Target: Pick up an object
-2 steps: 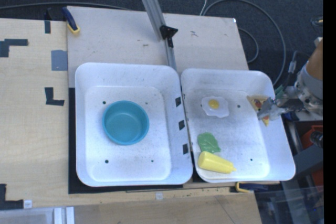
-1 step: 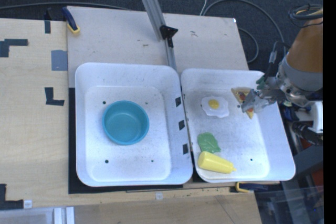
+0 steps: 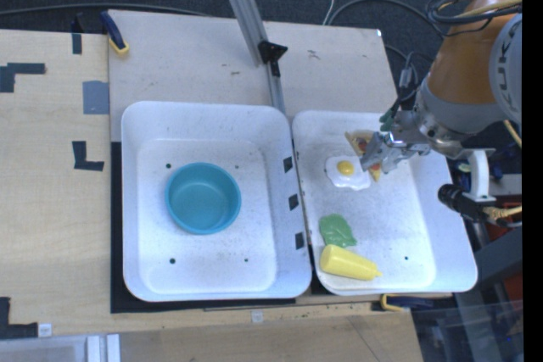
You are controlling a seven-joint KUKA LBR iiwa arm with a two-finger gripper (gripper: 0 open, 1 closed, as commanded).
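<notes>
My gripper (image 3: 374,158) hangs low over the upper middle of the right bin (image 3: 424,267), reaching in from the right. Just left of its tip lies a toy fried egg (image 3: 345,172), white with a yellow yolk. A small orange and yellow piece (image 3: 357,137) shows beside the gripper at the bin's far wall, partly hidden by it. A green leafy toy (image 3: 336,229) and a yellow corn-like toy (image 3: 348,264) rest near the front left of the same bin. The left bin (image 3: 144,140) holds a blue bowl (image 3: 203,197).
A grey metal pole (image 3: 246,4) slants down to the gap between the bins. The arm's orange band (image 3: 471,55) and black cables crowd the right side. Blue tape marks lie on the wooden bench at left.
</notes>
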